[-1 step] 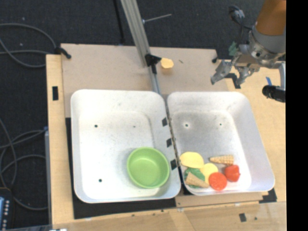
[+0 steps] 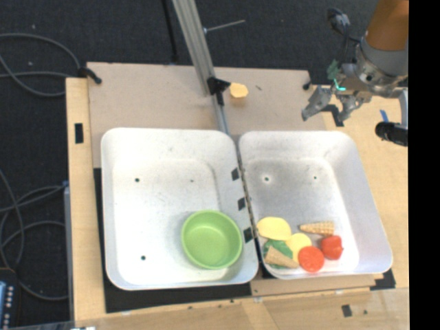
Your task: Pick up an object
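While apart: toys (image 2: 302, 245), end effector (image 2: 328, 110)

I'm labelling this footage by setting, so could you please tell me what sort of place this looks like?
Most likely a robotics lab test bench: a robot arm's gripper hangs above two white bins, toy food and a green bowl lie in them, and loose cables trail over the dark floor.

Two white bins are sitting side by side, the left bin (image 2: 137, 157) and the right bin (image 2: 344, 163). One green bowl (image 2: 212, 238) is lying in the left. Two red balls (image 2: 311, 258) (image 2: 331, 247), two yellowish pieces (image 2: 273, 227) (image 2: 298, 243) and two cone-shaped pieces (image 2: 317, 228) (image 2: 280, 256) are crowding the right. One small yellow lump (image 2: 238, 90) is resting on the counter (image 2: 151, 95).
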